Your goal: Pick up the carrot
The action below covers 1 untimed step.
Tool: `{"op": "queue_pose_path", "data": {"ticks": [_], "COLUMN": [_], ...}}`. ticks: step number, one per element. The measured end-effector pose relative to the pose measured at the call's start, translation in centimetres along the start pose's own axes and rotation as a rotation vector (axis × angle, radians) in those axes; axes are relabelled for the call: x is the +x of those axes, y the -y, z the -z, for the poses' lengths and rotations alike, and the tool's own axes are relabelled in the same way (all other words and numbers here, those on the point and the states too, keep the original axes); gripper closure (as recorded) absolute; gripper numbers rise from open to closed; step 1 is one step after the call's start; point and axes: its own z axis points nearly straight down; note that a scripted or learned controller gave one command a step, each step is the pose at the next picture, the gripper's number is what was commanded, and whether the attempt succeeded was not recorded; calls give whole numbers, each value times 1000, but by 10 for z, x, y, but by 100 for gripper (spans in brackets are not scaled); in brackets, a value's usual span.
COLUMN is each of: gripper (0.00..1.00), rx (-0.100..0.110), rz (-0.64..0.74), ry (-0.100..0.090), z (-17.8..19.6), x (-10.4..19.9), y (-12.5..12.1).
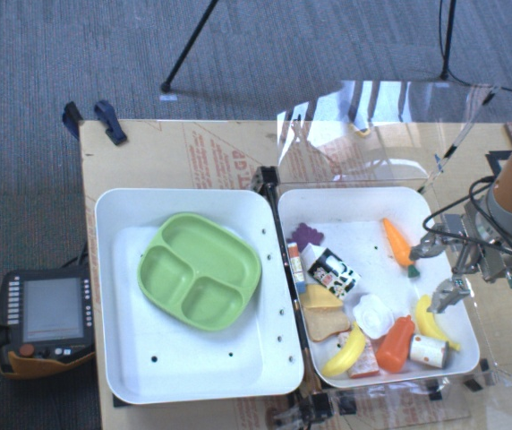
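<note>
My claw (pixel 435 271) hangs over the right-hand rim of the right bin (pixel 345 197), its two fingers spread wide with nothing between them, one tip near the carrot's green end and the other lower down, close to a yellow banana (pixel 435 321). The carrot (pixel 396 241) lies in the upper right part of that bin on bare white floor, orange body slanting from upper left down to its small green stub at the lower right, apart from the crowded toys below it. So it sits just to the left of my claw and a little further up the bin, near but not between my fingers. To do this approach well, I judge I should slide left until the carrot's thick middle is centred under the gap, turn the wrist so the fingers close across its narrow width rather than along its length, and only then come down. The carrot looks smooth and tapered, so a grip near the tip or the stub could squeeze it out sideways; the middle seems safer. I should also keep my lower finger away from the banana and the white cup (pixel 373 314) while I move
</note>
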Motion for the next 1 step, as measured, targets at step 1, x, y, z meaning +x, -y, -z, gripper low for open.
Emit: {"op": "queue_pose_path", "data": {"ticks": [1], "gripper": [0], "rx": [-6], "rz": [18], "ry": [-9], "z": [-108], "x": [-70], "y": [2]}}
